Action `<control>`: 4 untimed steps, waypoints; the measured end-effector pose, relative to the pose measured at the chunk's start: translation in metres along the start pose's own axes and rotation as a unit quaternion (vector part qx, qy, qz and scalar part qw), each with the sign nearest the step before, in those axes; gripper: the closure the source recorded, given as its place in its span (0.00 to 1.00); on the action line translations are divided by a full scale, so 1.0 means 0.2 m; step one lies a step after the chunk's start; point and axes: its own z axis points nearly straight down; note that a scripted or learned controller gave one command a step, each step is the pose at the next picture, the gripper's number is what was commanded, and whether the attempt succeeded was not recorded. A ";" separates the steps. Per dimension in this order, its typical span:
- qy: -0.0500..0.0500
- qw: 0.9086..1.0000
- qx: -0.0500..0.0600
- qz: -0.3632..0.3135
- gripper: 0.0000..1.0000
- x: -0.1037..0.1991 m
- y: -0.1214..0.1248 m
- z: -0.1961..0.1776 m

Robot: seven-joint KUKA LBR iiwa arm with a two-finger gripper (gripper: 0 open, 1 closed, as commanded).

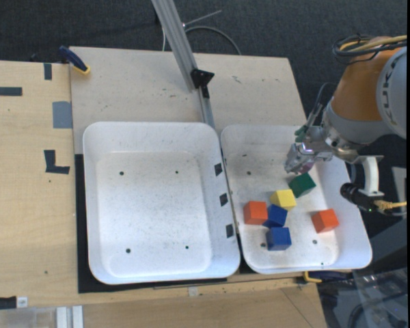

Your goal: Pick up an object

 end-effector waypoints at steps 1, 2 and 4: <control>0.002 1.000 -0.001 -0.003 1.00 0.29 0.00 -0.04; 0.001 1.000 -0.002 -0.003 1.00 0.52 0.00 -0.11; 0.001 1.000 -0.001 -0.003 1.00 1.01 -0.04 -0.18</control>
